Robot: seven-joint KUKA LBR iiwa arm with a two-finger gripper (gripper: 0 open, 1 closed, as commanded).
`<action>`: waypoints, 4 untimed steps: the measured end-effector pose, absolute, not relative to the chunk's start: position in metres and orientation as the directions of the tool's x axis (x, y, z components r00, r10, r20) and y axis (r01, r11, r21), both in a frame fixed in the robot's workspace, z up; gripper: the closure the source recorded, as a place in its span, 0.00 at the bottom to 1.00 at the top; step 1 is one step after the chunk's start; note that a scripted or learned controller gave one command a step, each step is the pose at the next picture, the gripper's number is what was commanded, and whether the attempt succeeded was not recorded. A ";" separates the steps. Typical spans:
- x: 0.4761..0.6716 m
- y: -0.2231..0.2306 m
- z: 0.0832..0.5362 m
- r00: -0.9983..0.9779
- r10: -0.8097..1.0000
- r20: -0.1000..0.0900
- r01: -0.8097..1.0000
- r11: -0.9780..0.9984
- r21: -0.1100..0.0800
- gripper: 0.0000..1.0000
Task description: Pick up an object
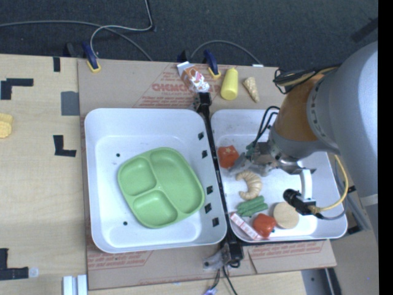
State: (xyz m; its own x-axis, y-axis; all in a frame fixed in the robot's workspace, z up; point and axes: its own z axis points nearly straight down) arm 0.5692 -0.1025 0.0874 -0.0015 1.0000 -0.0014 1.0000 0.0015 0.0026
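The right bin (325,229) holds several toy foods. A red strawberry-like piece (227,157) lies at its left side, with a tan croissant (250,184) just below it. Lower down lie a green bean pod (252,206), a red piece (264,224), a round tan biscuit (285,216) and a small wrapped bar (242,224). My gripper (250,157) is low in this bin, just right of the red strawberry-like piece and above the croissant. The grey wrist and its cables cover it from above. I see nothing held in it.
The left bin (98,134) holds a green divided plate (161,186). Behind the bins on the cardboard lie a yellow bottle (229,83), a pale cone (252,89) and a small packet (193,77). The arm's orange band (293,112) and grey body overhang the right bin's right side.
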 end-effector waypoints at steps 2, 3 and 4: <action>0.540 -0.114 0.086 0.001 1.000 -0.002 1.000 -0.001 0.002 0.00; 0.507 -0.110 0.087 -0.001 1.000 -0.003 1.000 0.001 0.007 0.00; 0.486 -0.097 0.086 0.000 1.000 -0.004 1.000 0.000 0.008 0.00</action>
State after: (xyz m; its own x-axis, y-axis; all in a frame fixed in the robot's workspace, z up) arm 0.4858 -0.0972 0.0865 0.0004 1.0000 -0.0037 1.0000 -0.0003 0.0079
